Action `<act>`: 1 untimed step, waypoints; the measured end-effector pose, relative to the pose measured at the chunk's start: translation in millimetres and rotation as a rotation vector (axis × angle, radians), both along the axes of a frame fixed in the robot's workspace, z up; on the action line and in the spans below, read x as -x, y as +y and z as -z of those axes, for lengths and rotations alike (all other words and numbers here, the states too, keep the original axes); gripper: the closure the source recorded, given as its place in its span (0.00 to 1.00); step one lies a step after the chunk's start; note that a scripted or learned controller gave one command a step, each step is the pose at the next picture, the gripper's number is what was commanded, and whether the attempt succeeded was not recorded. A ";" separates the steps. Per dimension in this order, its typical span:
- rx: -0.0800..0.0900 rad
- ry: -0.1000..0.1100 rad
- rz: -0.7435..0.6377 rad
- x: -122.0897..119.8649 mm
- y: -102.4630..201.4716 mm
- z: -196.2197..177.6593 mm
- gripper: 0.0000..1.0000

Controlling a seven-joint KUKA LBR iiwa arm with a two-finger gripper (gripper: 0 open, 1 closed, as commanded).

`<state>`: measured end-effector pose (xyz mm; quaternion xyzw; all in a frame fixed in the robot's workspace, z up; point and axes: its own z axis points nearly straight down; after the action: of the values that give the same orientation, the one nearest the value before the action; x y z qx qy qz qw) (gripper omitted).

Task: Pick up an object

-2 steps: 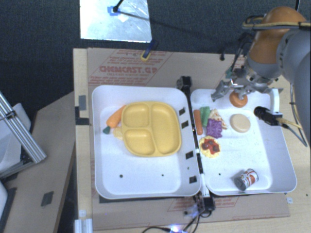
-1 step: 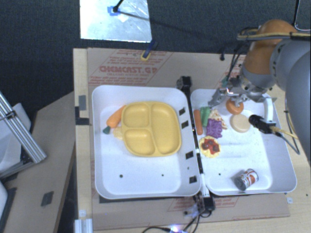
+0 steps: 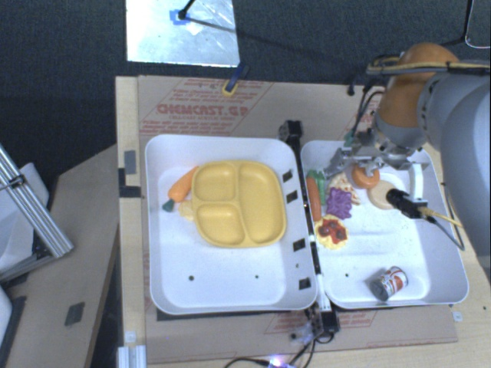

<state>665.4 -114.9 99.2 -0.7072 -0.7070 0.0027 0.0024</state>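
Gripper [image 3: 359,165] sits low over the far end of the right bin [image 3: 430,259]. Spread or pressed together, can't tell; the wrist hardware hides the tips. Nothing visibly held.

Step, as I judge it: approach/descent for a grasp, with no lift yet. The likeliest target is the orange round toy [image 3: 366,178], which is right at the gripper, touching or just under it. A pale round piece [image 3: 379,198] lies just beside that toy on the near side.

Next move probably calls for centring over one item, closing on it, then a straight lift. The risk is that the two round pieces sit so close together that a grasp may clip both or nudge one away.

Right bin, going outward:
- Purple grape bunch [image 3: 340,203], near the gripper toward the divider.
- Long orange carrot-like toy [image 3: 314,196], lying along the left wall with its green end toward the far side.
- Red and yellow food toy [image 3: 332,232], just beside the grapes on the near side.
- Small can [image 3: 389,282], on its side near the front wall and well apart from the rest.

Left bin [image 3: 173,274]:
- Yellow divided plate [image 3: 234,203], in the middle, with nothing in its compartments.
- Carrot [image 3: 182,184], against the plate's left edge with its green tip pointing away.
- A pale yellow bit pokes out under that edge; can't identify it.

Both bins rest on the cardboard-covered surface [image 3: 199,106].
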 end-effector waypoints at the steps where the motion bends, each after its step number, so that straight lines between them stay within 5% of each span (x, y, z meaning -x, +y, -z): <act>1: 0.003 -0.002 -0.001 -0.6 -1.8 -10.6 1.00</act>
<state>665.9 -116.8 109.8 -0.7070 -0.7072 0.0031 0.0008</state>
